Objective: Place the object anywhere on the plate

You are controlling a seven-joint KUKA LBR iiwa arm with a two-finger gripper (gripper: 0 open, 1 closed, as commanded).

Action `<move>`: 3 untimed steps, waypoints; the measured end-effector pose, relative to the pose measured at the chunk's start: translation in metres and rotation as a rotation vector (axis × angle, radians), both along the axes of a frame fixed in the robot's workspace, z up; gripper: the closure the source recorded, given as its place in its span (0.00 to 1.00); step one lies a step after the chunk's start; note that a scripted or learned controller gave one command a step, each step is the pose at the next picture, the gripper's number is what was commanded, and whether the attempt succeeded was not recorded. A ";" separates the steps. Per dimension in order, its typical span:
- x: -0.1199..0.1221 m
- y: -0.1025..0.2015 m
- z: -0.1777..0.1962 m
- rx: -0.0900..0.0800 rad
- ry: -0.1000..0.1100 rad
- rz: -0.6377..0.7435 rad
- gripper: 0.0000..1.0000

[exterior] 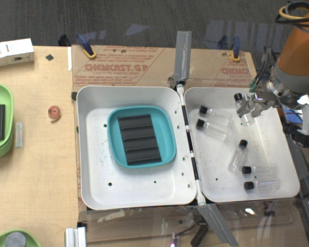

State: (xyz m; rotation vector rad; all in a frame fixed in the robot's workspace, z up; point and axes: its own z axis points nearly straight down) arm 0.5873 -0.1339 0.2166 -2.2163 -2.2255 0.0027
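Nearest the camera, in the right bin (293,189), a clear vial with a black cap (249,186) lies by the front wall, and a second one (246,170) lies just behind it. A third vial (239,154) lies tilted near the bin's middle, well below the gripper (246,108). Farther back, two more vials (212,123) lie side by side toward the bin's left wall, caps pointing left, apart from the gripper and to its left. All are small transparent tubes with dark caps, hard to see against the white floor. The gripper hangs over the bin's far right part; a capped clear vial (243,107) shows at its tip, but whether it is gripped cannot be told. In the left bin (92,184) sits the teal plate (166,138), bearing a dark ribbed block (139,139).
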 end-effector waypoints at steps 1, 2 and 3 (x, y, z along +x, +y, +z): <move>0.000 0.000 0.000 0.000 0.000 0.000 0.00; -0.003 -0.055 0.045 -0.001 -0.001 0.020 0.00; 0.041 -0.088 0.042 -0.001 -0.001 -0.004 0.00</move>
